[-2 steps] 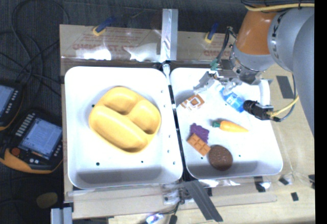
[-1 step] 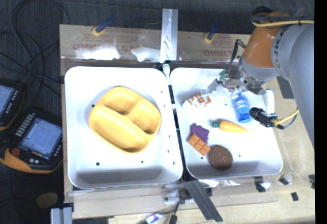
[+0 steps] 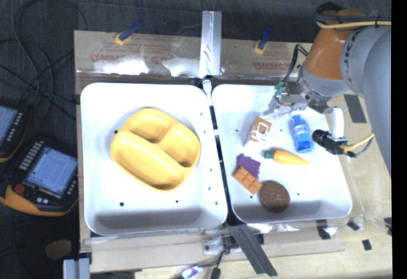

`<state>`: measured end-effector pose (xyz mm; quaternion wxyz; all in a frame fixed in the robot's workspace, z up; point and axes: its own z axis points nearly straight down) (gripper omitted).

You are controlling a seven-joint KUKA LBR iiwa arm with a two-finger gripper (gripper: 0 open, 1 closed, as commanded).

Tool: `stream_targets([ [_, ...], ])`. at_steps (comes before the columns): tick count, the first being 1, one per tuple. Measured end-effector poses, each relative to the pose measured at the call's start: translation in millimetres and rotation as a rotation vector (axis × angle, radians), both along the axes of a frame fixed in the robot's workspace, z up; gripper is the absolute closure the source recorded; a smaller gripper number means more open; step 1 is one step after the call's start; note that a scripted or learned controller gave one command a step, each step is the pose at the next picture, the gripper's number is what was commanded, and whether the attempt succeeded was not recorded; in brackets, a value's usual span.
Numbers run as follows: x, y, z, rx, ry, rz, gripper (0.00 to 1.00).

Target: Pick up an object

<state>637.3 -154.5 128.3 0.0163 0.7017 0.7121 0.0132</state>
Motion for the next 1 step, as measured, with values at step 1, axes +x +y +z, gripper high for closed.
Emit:
stream_targets([
  [1,-0.8,0.2,-1.5,0.001,0.003,0.0,0.0],
])
